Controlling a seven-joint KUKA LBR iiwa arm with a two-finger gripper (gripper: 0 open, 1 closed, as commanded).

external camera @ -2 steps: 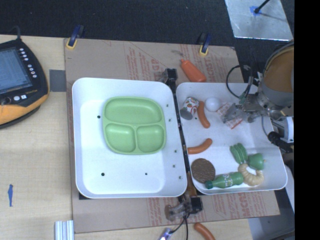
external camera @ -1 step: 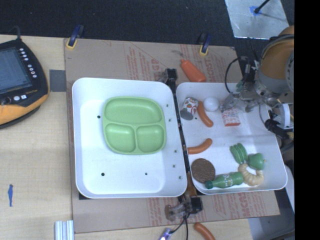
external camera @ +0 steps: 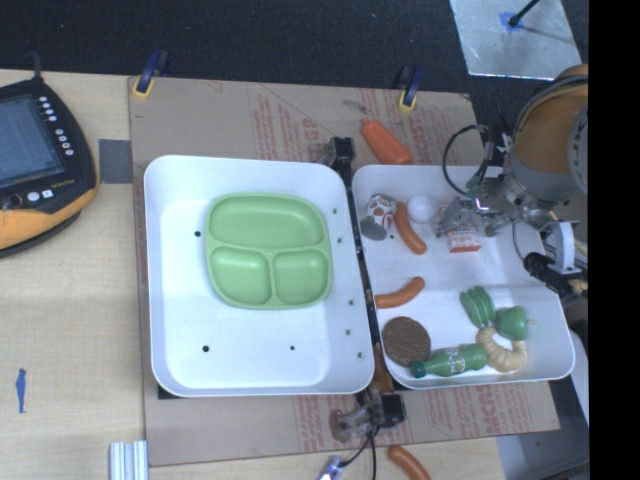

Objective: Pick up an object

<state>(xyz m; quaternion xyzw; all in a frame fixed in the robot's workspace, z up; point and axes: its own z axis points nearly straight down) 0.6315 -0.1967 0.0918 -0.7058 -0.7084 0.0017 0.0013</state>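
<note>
**A:** What have you got on your feed?

**B:** I see the arm (external camera: 555, 133) reaching in from the right, over the upper part of the right bin (external camera: 540, 373). The end effector (external camera: 468, 216) hangs low above the bin floor, just above a small orange-and-white packet (external camera: 463, 242). Whether it is apart or together I cannot tell from here, and I see nothing between its tips.

**A:** And the things to pick from?

**B:** All in the right bin. Near its upper left there is a small round can (external camera: 378, 216), with a white ball (external camera: 424, 207) just beside it and a sausage (external camera: 409, 234) slanting down between them. A second sausage (external camera: 399, 291) lies lower, near the left wall. Below it I see a brown round patty (external camera: 407, 339), and a green bottle (external camera: 450, 361) lies on its side along the bottom edge. A green vegetable toy (external camera: 493, 312) sits to the right, with a cream-coloured ring (external camera: 502, 351) just under it, touching the bottle's end.

**A:** The left bin?

**B:** The left bin (external camera: 170, 268) holds a green divided plate (external camera: 268, 249), lying flat near its middle.

**A:** Anything outside the bins?

**B:** An orange carrot (external camera: 385, 142) lies on the cardboard sheet (external camera: 240, 118) above the right bin. A handheld control pad (external camera: 40, 163) rests on the surface (external camera: 60, 348) at far left.
</note>
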